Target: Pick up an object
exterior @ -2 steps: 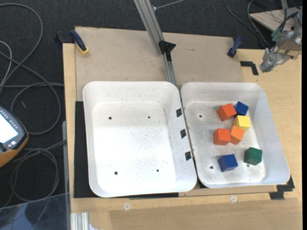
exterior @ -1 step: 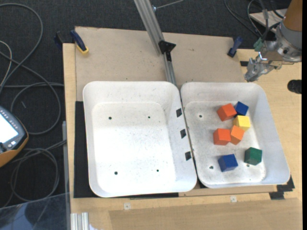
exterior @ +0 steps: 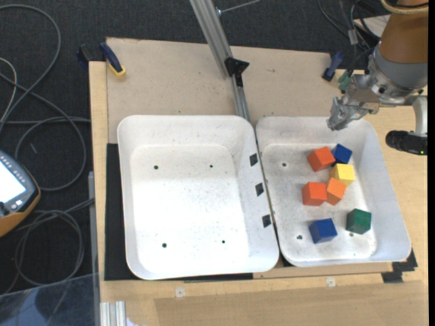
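Note:
The right bin [exterior: 387, 202] holds several small blocks: an orange one [exterior: 321, 158], a blue one [exterior: 342, 153], a yellow one [exterior: 344, 173], two more orange ones [exterior: 314, 193] [exterior: 336, 190], a green one [exterior: 359, 221] and a blue one [exterior: 322, 230]. My gripper [exterior: 338, 121] hangs over the bin's far rim, above and just behind the orange and blue blocks at the back. Nothing shows between its fingers, which look close together.
The left bin [exterior: 136, 148] lies beside the right one. A metal pole [exterior: 217, 39] slants up from the bench behind the bins. Blue clamps [exterior: 112, 58] [exterior: 332, 66] grip the bench's far edge. Cables lie on the floor at left.

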Action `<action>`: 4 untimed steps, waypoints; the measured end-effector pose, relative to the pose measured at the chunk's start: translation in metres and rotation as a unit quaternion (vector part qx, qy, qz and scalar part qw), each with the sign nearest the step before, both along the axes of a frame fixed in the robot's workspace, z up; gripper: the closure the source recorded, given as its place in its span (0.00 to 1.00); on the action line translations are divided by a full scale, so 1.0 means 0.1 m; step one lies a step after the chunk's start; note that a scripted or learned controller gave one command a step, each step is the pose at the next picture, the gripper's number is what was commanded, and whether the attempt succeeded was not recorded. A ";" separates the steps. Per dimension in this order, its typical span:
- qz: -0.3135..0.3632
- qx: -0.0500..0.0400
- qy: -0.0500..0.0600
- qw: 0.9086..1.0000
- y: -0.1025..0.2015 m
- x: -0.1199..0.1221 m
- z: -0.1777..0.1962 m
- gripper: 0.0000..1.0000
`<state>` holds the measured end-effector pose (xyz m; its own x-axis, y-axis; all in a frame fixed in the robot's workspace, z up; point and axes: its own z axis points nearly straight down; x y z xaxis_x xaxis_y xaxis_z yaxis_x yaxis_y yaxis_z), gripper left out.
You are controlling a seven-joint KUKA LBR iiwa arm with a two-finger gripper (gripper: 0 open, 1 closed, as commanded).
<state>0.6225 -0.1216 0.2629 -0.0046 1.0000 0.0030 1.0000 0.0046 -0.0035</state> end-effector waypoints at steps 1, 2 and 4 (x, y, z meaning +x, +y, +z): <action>0.000 0.000 -0.001 1.000 0.43 -0.17 0.04 1.00; 0.000 0.000 0.000 1.000 0.84 -0.31 0.02 1.00; 0.000 0.000 0.001 1.000 1.85 -0.82 -0.17 1.00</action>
